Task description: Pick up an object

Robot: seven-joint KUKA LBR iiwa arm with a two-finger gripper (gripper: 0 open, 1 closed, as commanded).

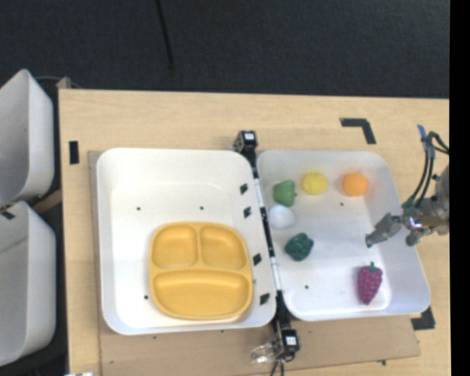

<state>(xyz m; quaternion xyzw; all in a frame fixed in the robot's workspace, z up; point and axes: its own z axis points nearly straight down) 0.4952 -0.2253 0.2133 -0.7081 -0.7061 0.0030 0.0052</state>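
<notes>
Camera view: purple grape bunch (369,283) long axis vertical, narrow tip down; end effector (392,229) fingers apart, empty.

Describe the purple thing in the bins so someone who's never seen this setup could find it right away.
Start at the right-hand white bin, the one holding the small toy foods rather than the yellow divided plate. Go to its near right corner, where the bunch of purple grapes lies by itself. It is the only purple, bumpy item; the others are smooth, green, yellow, orange or white and lie farther back or left.
</notes>
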